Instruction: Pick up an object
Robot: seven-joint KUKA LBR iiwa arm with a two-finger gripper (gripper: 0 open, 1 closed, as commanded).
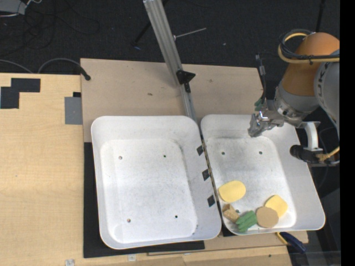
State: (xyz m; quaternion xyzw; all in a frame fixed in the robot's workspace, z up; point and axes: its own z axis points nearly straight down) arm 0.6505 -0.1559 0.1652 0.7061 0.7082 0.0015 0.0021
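- Camera view from above: objects are all bunched in the near corner of the right bin point(288, 165). That's a yellow oval piece point(232, 191), a yellow block point(277, 205), a tan round piece point(267, 218), a green thing point(247, 220) and a small brown bit point(228, 211).
- My jaws point(257, 125) hang over the far edge of that same bin, well apart from the pile, nothing between them. Whether they're apart or together, I cannot tell, too small and blurry.
- Risk as I see it: the stuff is touching or nearly so, and hugging the bin wall, so I could easily nudge a neighbour or clip the rim and come up with nothing.
- Arm reaches in from the right, orange band point(302, 73) up high, wrist tipped down toward the bin.
- Left bin point(111, 132) sits beside it on the counter point(39, 165).
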